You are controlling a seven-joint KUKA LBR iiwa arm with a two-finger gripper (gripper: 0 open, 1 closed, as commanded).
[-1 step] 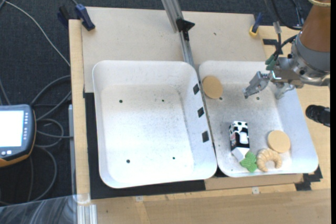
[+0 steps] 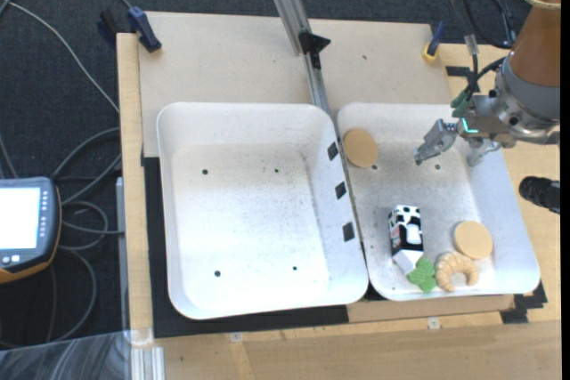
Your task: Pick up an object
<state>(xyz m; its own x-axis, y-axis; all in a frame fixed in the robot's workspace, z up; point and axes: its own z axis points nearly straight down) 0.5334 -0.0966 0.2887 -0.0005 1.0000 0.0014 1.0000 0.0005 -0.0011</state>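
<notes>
While the claw (image 2: 436, 144) hangs over the upper part of the right bin (image 2: 499, 191), whether its fingers stand apart or together cannot be told. It grips nothing; the round disc (image 2: 361, 148) lies left of the claw, and the carton (image 2: 406, 231), biscuit (image 2: 472, 238) and pastry (image 2: 458, 270) lie below it, all loose for picking.

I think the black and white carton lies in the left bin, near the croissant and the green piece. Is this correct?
Not quite. The camera view shows the black and white carton in the right bin, not the left one. It does lie near the croissant and the green piece.
</notes>
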